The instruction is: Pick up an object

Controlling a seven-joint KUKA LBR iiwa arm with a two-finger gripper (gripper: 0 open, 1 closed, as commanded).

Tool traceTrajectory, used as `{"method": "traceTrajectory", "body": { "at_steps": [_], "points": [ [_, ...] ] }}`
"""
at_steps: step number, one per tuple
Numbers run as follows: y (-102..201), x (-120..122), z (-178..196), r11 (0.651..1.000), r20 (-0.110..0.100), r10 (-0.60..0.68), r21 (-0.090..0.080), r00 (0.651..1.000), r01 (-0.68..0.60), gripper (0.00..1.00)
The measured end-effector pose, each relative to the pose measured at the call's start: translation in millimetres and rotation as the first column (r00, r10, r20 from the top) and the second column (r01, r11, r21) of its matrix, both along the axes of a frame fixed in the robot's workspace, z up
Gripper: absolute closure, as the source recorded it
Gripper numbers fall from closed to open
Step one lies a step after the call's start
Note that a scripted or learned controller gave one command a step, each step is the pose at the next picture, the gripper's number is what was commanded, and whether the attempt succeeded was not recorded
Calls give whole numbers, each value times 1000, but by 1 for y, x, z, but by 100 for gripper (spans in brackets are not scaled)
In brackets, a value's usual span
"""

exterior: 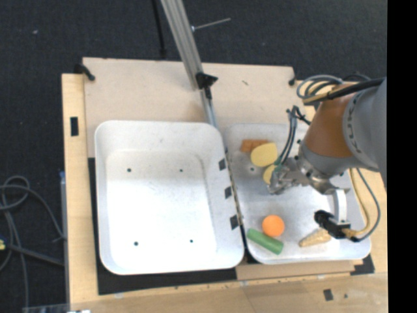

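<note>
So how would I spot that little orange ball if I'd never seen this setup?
Look in the right-hand white bin, toward its near edge. The orange ball lies just above a green stick; it is the one round, bright orange thing there.

1. A tan desk [143, 90] stands on dark carpet [39, 25].
2. A slanted metal rail [181, 28] crosses the desk's far edge, reaching down between the bins.
3. Loose grey cables [19, 204] lie on the carpet, left of the desk.
</note>
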State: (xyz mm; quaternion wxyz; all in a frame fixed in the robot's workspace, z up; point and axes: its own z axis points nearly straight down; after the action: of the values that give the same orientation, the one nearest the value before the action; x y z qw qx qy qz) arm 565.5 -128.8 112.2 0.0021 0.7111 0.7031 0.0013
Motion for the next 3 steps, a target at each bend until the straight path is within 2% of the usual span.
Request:
{"method": "traceTrajectory", "body": {
  "at_steps": [2, 3],
  "points": [
    [-11, 5, 89, 1000, 2, 9, -1, 1000, -9, 100],
    [-12, -3, 140, 1000, 3, 15, -1, 1000, -15, 100]
  ]
}}
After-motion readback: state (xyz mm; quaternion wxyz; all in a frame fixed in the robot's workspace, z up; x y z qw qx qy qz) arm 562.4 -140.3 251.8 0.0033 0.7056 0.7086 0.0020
